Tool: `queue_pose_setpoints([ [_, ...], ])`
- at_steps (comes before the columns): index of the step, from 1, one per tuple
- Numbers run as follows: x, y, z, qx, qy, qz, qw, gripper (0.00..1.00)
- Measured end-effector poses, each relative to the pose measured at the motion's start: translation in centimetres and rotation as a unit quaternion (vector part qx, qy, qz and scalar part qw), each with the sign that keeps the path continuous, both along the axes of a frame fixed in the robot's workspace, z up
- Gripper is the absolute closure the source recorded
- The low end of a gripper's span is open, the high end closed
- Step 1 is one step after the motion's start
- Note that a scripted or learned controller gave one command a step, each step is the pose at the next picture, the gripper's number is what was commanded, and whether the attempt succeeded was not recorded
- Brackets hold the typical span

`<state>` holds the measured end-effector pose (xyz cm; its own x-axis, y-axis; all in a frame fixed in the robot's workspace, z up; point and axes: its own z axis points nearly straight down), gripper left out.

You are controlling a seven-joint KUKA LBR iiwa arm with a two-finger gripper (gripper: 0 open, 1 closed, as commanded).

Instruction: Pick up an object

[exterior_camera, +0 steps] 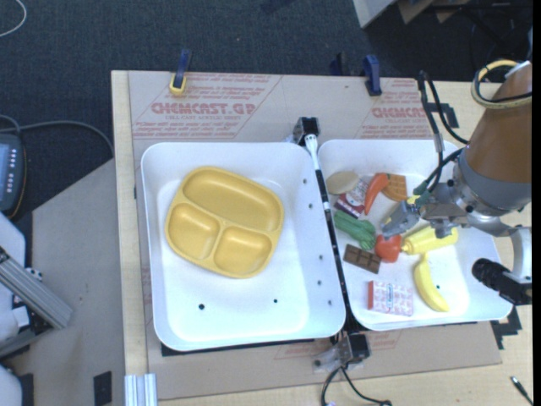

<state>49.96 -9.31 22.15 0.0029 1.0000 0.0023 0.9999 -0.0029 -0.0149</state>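
Observation:
The right bin (473,307) holds several toy foods. Among them are a tan round cookie (342,182), an orange carrot (374,192), a green vegetable (353,227) and a brown chocolate bar (362,260). A red piece (389,247), a yellow bottle (429,239), a banana (430,285) and a red-and-white packet (390,298) lie there too. My gripper (401,223) hangs low over the middle of this bin, just above the red piece and beside the yellow bottle. The grey arm with its orange band (505,134) covers the bin's right part.
The left bin (169,303) bears a yellow divided plate (223,222). A black divider strip (325,227) runs between the bins. Blue and yellow clamps (179,74) hold the cardboard at the back. Cables (435,117) trail beside the arm.

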Motion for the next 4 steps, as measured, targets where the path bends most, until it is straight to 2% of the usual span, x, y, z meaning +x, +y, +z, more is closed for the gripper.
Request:
queue_pose_setpoints([
  [1,0.3,0.0,0.7,-0.0008,-0.007,0.001,1.0,0.0],
  [3,-1.6,-0.3,-10.7,0.0,-0.004,0.001,1.0,0.0],
  [4,-1.7,-0.3,-13.9,-0.0002,-0.005,0.001,1.0,0.0],
])
